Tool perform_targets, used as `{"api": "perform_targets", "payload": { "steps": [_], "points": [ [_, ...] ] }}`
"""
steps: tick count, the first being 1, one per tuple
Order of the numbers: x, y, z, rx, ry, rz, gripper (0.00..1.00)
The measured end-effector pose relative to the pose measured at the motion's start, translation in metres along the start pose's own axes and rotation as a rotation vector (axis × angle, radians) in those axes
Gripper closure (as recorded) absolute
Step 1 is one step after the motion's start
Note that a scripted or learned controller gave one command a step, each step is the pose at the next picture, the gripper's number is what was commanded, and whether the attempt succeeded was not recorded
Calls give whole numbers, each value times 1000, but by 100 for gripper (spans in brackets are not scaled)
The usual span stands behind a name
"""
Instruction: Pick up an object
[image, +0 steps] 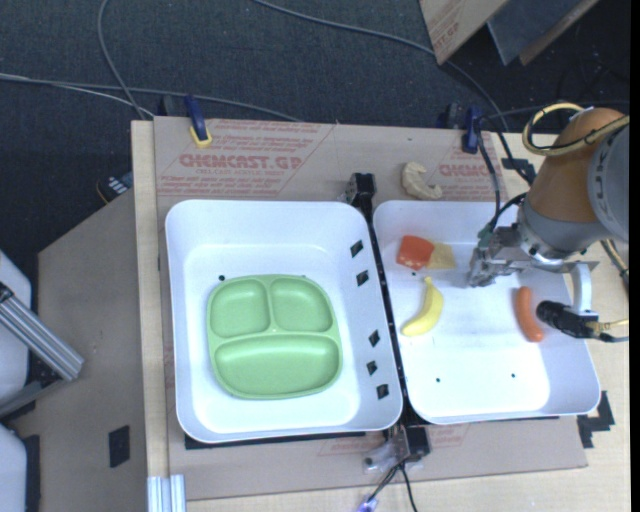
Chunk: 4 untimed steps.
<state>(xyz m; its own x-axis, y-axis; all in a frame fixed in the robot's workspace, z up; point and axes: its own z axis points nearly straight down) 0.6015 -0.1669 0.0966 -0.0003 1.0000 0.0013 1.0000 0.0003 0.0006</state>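
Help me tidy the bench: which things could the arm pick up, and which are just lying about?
For the job: banana, sausage, red block, gripper.
Lying about: green tray, beige lump outside the bins, blue clamps.

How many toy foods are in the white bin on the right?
3, maybe more under the arm. The banana lies left of centre. The red and yellow piece sits above it near the top left. The orange sausage lies at the right, below the arm.
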Motion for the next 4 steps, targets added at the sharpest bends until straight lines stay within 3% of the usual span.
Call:
{"api": "perform_targets", "payload": {
  "steps": [1, 3, 4],
  "points": [
    [1, 4, -44, -5, -3, -1, 100],
    [5, 12, -172, -8, -3, -2, 100],
    [62, 14, -173, 1, 1, -6, 100]
  ]
}}
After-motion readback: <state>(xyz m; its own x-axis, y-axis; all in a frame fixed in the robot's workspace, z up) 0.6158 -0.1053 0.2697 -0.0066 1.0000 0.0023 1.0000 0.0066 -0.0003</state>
